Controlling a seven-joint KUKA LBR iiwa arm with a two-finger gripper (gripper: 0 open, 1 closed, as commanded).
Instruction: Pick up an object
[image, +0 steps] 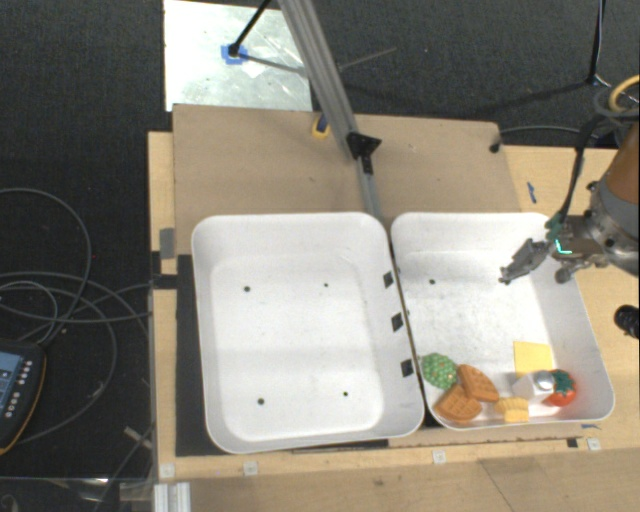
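gripper (520, 264) over right bin (470, 300), grip state unclear, nothing seen held | yellow block (533, 355) nearest, at 6 o'clock | toy cluster (480, 390) beyond, 6-7 o'clock

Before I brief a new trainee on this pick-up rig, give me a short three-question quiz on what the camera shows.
1. True or false: the gripper hangs over the right bin.
2. The objects are gathered in which part of that bin? A) far left corner B) near edge C) centre
3. Fill in: the flat square beside the pile is coloured ____.

Key: 1 true. 2 B; the green piece, the orange waffle-like pieces and the red and silver item lie along the near edge. 3 yellow.
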